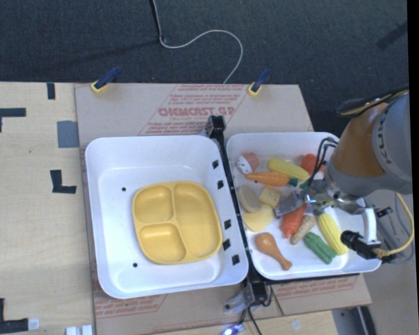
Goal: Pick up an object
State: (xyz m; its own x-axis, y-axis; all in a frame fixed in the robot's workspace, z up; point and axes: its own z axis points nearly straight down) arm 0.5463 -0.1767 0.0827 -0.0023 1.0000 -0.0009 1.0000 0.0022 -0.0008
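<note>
The gripper (301, 203), its open-or-closed state impossible to tell, sat low in the right bin (263, 142) directly over the red pepper (292, 222), whose long axis ran down-left away from the wrist.

A yellow divided plate (176, 221) lies in the left bin (106, 167). Both bins sit on cardboard (194, 109) held to the bench (32, 204) by two clamps (105, 79). A white cable (205, 36) loops behind.

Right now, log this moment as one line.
arm: over right bin | gripper: down among toy food | left bin: yellow plate
</note>
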